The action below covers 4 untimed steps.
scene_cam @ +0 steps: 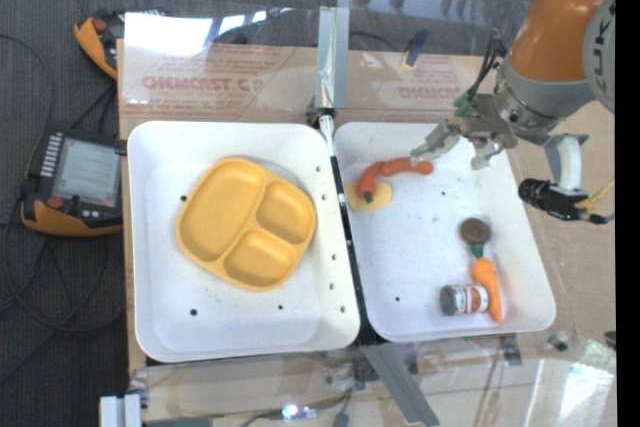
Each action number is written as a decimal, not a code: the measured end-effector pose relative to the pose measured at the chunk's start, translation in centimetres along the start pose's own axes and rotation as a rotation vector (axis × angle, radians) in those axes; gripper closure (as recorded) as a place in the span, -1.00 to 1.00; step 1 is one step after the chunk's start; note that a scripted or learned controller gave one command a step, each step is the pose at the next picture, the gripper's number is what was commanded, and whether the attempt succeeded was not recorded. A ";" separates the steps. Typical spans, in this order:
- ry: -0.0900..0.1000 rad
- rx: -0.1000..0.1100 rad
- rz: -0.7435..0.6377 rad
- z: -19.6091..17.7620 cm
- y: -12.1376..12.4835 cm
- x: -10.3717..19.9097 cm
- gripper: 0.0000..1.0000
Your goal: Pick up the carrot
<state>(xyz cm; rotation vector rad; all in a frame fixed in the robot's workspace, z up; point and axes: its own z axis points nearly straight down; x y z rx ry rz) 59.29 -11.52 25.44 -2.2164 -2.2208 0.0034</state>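
The carrot (487, 288), orange with a green top, lies near the front right corner of the right bin (420, 265), pointing toward the front. It touches a small can (458, 299) lying on its side to its left. My gripper (459, 149) hovers over the back of the right bin, far behind the carrot. Its two fingers (432, 145) are spread open with nothing between them.
A brown round piece (475, 231) sits just behind the carrot. A curved orange-red pepper (392, 172) and a pale yellow slice (368, 201) lie at the right bin's back left. The left bin (160, 315) holds a yellow divided plate (247, 222).
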 end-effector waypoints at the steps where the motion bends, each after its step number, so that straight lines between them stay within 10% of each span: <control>1: -0.002 0.001 -0.047 2.6 -10.9 -6.5 -1.00; 2: -0.004 -0.010 -0.050 16.6 -8.1 -8.0 -1.00; 3: -0.004 -0.015 -0.050 15.7 -7.8 -8.0 1.00; 4: 0.000 -0.002 -0.163 8.4 -1.8 -3.0 1.00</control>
